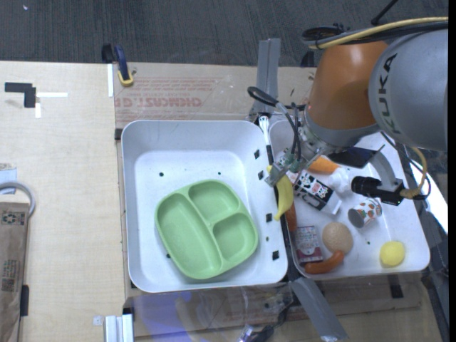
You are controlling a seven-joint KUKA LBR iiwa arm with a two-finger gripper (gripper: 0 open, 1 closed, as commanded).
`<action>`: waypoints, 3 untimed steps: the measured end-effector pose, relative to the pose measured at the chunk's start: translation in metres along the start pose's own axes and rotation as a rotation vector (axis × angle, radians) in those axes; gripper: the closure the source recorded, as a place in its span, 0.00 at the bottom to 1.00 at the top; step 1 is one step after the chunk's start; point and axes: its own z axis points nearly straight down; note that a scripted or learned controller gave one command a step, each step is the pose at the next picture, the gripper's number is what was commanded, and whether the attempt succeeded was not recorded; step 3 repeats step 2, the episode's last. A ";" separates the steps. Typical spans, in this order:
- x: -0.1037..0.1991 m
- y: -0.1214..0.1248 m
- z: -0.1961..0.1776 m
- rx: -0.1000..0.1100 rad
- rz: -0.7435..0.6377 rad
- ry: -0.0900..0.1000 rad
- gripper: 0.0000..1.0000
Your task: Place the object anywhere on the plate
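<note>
Just below claw: banana, at right bin's left wall.

You've got a green three-compartment plate lying flat in the left bin. The yellow banana sits at the right bin's left edge, well off the plate.

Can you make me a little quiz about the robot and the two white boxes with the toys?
1. True or false: the green plate lies in the left bin.
2. How many compartments does the plate have?
3. Which lies nearest the right bin's front right corner? A) banana B) lemon C) egg

Key: 1 true. 2 three. 3 B, the lemon. The end effector is over the right bin, near the banana at the wall between the bins.
</note>
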 end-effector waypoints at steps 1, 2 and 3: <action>0.073 0.005 -0.005 0.001 -0.022 0.000 1.00; 0.072 0.005 -0.005 0.001 -0.021 0.000 0.00; 0.072 0.005 -0.005 0.001 -0.021 0.000 0.00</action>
